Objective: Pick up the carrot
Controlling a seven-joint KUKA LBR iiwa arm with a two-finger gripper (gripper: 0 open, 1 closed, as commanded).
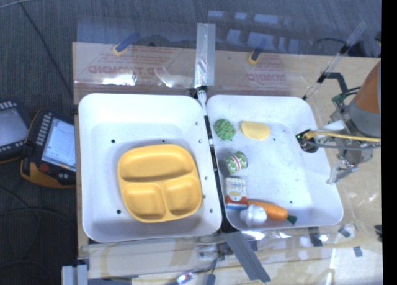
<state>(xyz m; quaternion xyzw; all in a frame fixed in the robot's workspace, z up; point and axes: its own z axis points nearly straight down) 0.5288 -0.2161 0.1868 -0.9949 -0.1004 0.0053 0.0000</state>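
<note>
Carrot (268, 209) sits low in the right bin (310, 172), touching a white bottle (253, 216). End effector (338, 153) waits upper right; open or clenched, can't tell. I'd grip mid-carrot, crosswise.

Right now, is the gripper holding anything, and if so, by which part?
Nothing is held. The gripper is at the right bin's right edge, apart from the carrot, which lies along the bin's front wall.

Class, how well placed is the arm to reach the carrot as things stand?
Probably able. The carrot lies uncovered in the right bin, with a white bottle touching one end. The gripper sits at that bin's right edge, with bare floor between.
</note>
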